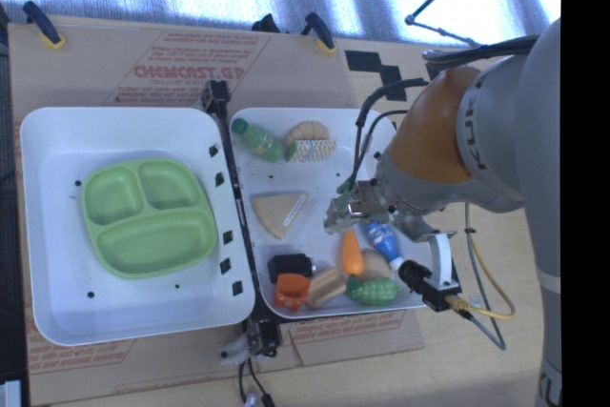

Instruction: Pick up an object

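Carrot (352, 253) lies in right bin (315, 205), just below-left of gripper (345, 210), long axis running near-vertical in view, blue bottle (384, 243) beside it. Can't tell gripper's opening; wrist hides it. Next move, prob. a short drop toward the carrot.

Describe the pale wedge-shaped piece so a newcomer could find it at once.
Start at the right bin, the one crowded with toy food, beside the left bin that holds the green divided plate. Near its middle, toward the left wall, lies the pale wedge. It is the one flat, cream triangle there, lying apart from the colourful pieces.
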Robot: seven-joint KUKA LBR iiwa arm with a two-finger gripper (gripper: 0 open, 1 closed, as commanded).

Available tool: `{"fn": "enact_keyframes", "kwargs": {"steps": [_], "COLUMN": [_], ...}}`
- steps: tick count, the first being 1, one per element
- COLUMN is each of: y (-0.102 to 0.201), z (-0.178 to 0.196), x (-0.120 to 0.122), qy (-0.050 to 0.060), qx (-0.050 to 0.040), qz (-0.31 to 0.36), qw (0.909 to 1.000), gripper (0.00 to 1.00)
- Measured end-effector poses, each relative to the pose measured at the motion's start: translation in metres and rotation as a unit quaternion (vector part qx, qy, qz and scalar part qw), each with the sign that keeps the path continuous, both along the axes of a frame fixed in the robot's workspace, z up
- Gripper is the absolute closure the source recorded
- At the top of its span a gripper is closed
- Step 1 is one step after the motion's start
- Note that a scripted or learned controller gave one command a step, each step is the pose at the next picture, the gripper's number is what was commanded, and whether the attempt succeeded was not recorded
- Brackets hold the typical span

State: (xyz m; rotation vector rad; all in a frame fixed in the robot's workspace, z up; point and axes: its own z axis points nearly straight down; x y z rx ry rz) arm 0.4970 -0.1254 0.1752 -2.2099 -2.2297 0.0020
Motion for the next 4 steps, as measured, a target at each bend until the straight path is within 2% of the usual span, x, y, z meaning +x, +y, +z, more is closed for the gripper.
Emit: {"fn": "enact_keyframes", "kwargs": {"steps": [1, 2, 3, 4], "y": [-0.086, -0.086, -0.085, -0.085], "z": [0.012, 0.012, -0.084, -0.073], "x": [0.026, 0.026, 0.009, 0.010], "qy": [0.000, 0.000, 0.000, 0.000], "qx": [-0.0001, 0.0002, 0.0004, 0.0008], "qz": [-0.003, -0.002, -0.002, 0.000], "qw": [1.0000, 1.0000, 1.0000, 1.0000], "gripper": [1.00, 0.00, 0.00, 1.00]}}
